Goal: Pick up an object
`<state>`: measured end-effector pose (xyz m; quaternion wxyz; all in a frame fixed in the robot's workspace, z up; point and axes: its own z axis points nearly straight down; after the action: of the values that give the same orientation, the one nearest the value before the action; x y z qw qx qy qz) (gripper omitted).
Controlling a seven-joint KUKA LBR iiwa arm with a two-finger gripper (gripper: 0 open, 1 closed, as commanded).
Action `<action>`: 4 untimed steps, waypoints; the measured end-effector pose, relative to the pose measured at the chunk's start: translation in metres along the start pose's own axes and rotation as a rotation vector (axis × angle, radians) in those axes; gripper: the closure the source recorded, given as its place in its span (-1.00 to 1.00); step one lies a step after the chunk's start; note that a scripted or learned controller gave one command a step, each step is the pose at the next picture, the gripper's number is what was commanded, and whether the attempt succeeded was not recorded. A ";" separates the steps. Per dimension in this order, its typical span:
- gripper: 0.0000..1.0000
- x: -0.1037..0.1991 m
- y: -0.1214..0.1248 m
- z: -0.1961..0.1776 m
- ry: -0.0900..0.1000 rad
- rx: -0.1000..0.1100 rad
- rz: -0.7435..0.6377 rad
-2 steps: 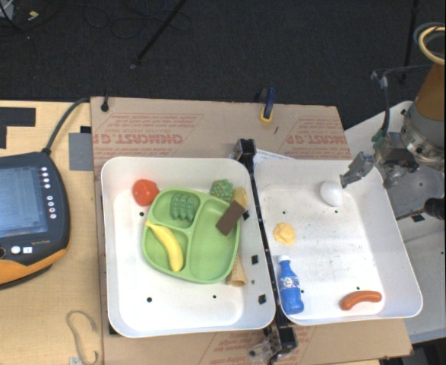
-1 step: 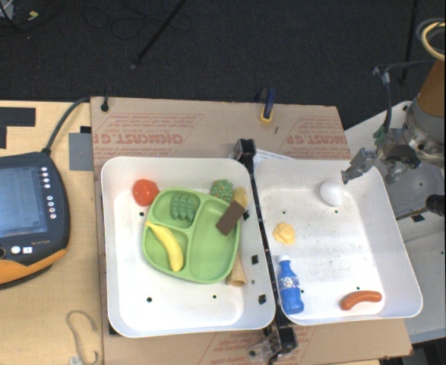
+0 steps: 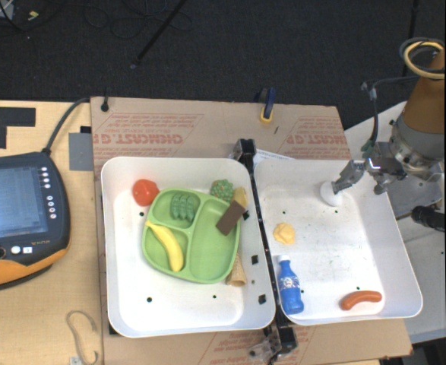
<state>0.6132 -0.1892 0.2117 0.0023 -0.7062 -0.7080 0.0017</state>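
I am steering the end effector (image 3: 343, 185), its state unclear to me, above the yellow piece (image 3: 284, 233); probably light, soft — pinch its sides.

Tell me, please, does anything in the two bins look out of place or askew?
The brown block leans tilted across the green tray's divider and rim instead of lying flat in a compartment. The blue bottle lies on its side in the right bin.

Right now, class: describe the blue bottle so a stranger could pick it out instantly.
Find the right-hand white bin. Along its left wall, near the front, lies the blue bottle with a white cap. The yellow lump behind it and the orange sausage to its right aren't blue.
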 end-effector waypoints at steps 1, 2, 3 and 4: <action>-1.00 0.000 -0.004 0.063 0.001 0.001 0.000; -1.00 0.007 0.000 0.124 0.001 -0.001 -0.003; -1.00 0.007 0.000 0.124 0.001 -0.002 0.000; 1.00 0.006 0.000 0.114 0.001 -0.001 0.002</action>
<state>0.6122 -0.1830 0.0979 0.0022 -0.7070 -0.7072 0.0010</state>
